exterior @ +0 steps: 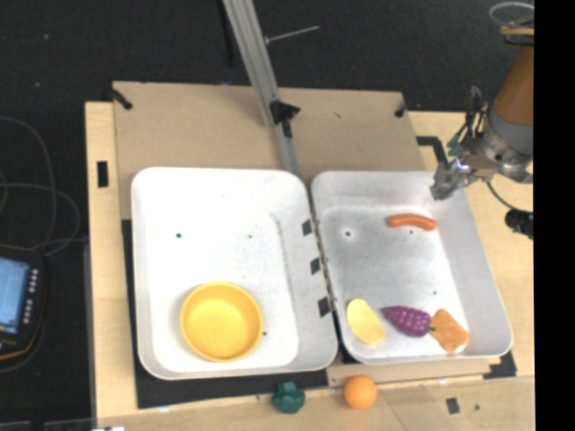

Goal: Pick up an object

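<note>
White bins sit side by side on the bench. The left bin [162, 205] has a yellow bowl [221, 321] near its front. The right bin [359, 196] carries the pickable stuff: an orange sausage [411, 223] toward the back, and along the front edge a pale yellow piece [365, 321], a purple bunch of grapes [406, 320] and an orange chunk [450, 330], the last two touching or nearly so. An orange ball [359, 391] and a green bit [288, 398] lie on the bench in front of the bins, likely out of play.

Gripper [445, 187] sits at the right bin's back right corner, over the rim, with the arm [512, 106] reaching in from the right. Nearest candidate is the sausage, just beside it and lying clear of the others, so probably the easiest grab.

Fingers: too small and blurred, can't tell how far apart they are. Nothing visible between them, so I'd say it holds nothing; no object touched.
</note>
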Controlling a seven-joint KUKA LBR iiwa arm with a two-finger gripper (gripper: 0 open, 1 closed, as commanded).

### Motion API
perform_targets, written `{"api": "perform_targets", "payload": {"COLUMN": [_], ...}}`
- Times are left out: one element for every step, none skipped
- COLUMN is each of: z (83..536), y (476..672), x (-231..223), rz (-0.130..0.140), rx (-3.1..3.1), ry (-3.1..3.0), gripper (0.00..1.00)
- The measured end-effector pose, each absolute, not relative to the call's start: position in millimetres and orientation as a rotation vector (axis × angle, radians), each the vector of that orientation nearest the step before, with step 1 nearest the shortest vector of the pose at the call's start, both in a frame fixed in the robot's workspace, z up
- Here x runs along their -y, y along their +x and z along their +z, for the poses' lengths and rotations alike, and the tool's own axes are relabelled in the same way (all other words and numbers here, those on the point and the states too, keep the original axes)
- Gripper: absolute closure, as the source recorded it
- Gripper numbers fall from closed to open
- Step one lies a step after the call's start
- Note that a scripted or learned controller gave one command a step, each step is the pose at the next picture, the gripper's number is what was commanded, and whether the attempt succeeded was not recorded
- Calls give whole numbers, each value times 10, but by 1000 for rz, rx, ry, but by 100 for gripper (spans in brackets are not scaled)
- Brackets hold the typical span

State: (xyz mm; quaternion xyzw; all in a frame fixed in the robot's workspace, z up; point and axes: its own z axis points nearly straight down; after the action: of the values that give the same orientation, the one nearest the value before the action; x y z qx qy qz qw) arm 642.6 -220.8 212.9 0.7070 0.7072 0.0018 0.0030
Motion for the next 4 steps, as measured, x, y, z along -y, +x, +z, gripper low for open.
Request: {"api": "perform_targets", "payload": {"z": [2681, 2555, 2451, 2530], "y": [6441, 6464, 6536, 6622], "x": [2221, 1745, 1164, 574], "rz": [7, 1, 2, 5], "rx": [-2219, -2227, -2229, -2229], "ry": [2213, 2215, 2214, 2212], "gripper": [100, 100, 100, 100]}}
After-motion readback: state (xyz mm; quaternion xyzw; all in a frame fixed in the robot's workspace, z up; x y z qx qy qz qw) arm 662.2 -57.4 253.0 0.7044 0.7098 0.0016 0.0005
